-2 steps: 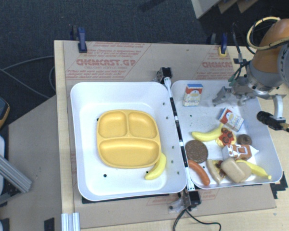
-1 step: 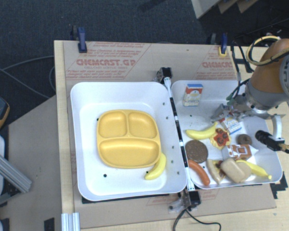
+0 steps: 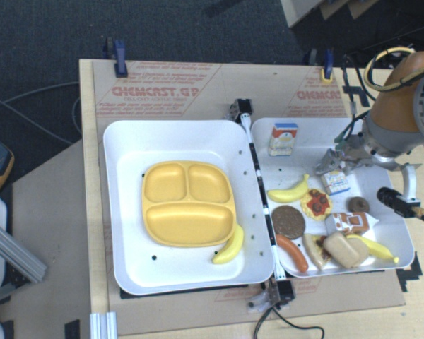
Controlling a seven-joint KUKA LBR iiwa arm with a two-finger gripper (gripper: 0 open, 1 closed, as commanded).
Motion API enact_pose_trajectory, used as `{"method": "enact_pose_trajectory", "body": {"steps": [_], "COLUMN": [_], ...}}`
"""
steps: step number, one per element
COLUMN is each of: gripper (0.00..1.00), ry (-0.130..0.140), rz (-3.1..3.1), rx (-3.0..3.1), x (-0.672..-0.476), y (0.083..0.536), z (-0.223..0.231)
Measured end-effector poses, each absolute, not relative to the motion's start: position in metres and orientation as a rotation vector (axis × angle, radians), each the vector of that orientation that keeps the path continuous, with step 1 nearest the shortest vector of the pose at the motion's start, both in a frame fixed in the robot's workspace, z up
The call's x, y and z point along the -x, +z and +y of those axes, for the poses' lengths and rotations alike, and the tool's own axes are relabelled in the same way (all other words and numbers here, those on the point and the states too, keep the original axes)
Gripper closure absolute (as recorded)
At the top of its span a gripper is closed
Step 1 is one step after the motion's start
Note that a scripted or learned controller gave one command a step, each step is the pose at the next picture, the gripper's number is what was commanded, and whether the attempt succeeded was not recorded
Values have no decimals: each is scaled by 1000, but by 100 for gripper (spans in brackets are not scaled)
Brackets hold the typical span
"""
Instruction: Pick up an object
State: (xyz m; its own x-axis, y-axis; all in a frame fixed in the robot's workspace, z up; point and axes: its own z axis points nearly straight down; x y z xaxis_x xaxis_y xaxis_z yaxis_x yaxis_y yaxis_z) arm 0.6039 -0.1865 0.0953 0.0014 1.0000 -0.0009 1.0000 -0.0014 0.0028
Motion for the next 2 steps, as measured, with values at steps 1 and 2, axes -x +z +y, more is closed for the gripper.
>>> {"method": "enact_pose_trajectory", "body": {"steps": [1,2], "gripper": [100,100], "ry": [-1,5], "rz": [2222,2213], "rx": [-2223,-2218], "x": [-559,-532], "y": [85,182], "z": [-149,-165]}}
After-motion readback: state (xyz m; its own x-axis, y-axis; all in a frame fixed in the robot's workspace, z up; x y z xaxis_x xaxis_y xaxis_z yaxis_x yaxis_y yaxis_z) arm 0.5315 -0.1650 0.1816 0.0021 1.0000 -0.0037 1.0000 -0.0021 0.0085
